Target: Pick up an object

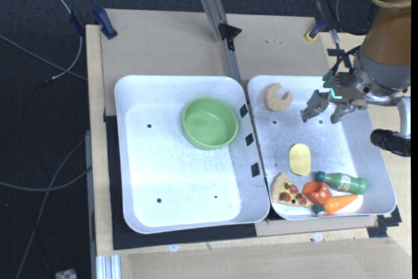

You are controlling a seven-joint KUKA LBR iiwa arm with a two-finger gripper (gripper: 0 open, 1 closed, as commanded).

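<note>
Currently gripper [324,109] open above right bin [353,147], nothing held.

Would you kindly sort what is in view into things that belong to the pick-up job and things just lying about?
Belonging to the job:
claw, open, above the right bin
croissant
yellow piece
pizza slice
green bottle
red piece
carrot

Just lying about:
green bowl in the left bin
blue clamps
cables

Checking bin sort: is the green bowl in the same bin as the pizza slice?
No. The green bowl sits in the left bin, while the pizza slice lies in the right bin.
</note>
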